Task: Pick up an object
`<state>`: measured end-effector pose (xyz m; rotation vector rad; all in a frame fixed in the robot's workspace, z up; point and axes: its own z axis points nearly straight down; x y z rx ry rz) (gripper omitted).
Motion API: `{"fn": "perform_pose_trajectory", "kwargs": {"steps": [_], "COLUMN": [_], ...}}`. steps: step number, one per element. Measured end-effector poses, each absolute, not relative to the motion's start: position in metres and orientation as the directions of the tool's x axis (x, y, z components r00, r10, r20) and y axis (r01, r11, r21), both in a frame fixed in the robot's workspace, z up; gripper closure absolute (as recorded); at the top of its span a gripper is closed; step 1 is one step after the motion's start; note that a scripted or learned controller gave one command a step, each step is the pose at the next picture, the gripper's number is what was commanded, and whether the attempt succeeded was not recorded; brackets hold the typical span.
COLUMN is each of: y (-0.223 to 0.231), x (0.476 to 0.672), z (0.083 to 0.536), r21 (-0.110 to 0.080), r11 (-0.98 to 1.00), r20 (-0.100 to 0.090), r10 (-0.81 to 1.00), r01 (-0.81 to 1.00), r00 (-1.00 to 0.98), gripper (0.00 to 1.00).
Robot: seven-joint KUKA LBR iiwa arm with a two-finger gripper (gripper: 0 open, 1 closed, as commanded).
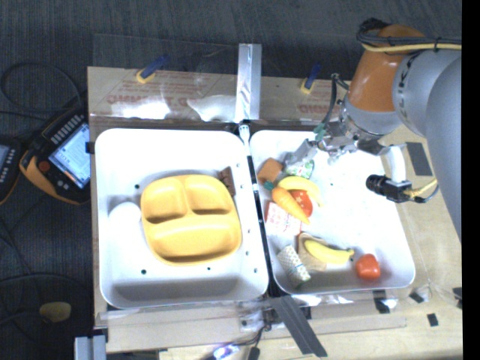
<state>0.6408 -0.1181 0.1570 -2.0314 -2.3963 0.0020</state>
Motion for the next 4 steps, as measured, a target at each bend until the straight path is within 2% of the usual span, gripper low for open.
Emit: {"fn": "perform_pose_trajectory", "kwargs": {"steps": [1, 2, 3, 4], "y": [-0.106, -0.111, -0.111, -0.046], "x": [0.611, 0.613, 0.614, 0.635], "z": [0.089, 0.089, 0.100, 0.202], "r21": [0.009, 0.007, 0.013, -0.001], "r11": [0.157, 0.423, 0.422, 0.288], "r20": [-0.005, -0.008, -0.008, -0.001], "r10": [0.988, 0.906, 0.906, 0.957], "r01": [0.987, 0.906, 0.906, 0.957], "r00": [-0.157, -0.423, -0.422, -0.288], "gripper": [0.00, 0.00, 1.00, 1.00]}}
